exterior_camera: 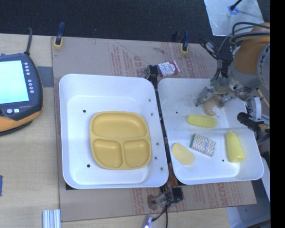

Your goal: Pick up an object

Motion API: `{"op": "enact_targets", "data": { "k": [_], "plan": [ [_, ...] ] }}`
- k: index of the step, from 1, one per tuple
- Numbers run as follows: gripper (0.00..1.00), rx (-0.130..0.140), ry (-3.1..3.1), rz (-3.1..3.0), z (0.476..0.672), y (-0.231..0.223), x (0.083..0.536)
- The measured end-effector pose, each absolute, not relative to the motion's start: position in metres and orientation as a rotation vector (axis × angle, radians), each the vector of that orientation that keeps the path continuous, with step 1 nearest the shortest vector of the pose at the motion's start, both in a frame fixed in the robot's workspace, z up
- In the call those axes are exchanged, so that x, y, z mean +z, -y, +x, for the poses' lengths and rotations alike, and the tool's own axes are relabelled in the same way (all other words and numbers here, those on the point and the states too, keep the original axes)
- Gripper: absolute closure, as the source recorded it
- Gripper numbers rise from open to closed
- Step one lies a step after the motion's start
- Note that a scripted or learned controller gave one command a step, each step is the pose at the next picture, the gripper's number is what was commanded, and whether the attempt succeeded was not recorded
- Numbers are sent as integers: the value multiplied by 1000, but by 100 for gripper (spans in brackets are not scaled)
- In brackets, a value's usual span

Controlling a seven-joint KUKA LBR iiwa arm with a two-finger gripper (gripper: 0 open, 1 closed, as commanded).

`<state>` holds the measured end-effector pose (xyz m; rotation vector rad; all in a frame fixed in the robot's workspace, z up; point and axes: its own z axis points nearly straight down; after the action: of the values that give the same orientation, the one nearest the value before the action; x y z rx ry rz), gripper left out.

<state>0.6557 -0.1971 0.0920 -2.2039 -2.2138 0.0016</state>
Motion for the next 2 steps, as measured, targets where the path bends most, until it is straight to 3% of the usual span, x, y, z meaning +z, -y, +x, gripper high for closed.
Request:
{"op": "enact_targets", "data": {
  "k": [1, 2],
  "plan": [
    [0, 5, 2224, -2213, 656, 174, 92],
    [100, 9, 2223, -2209, 655, 175, 102]
  ]
}}
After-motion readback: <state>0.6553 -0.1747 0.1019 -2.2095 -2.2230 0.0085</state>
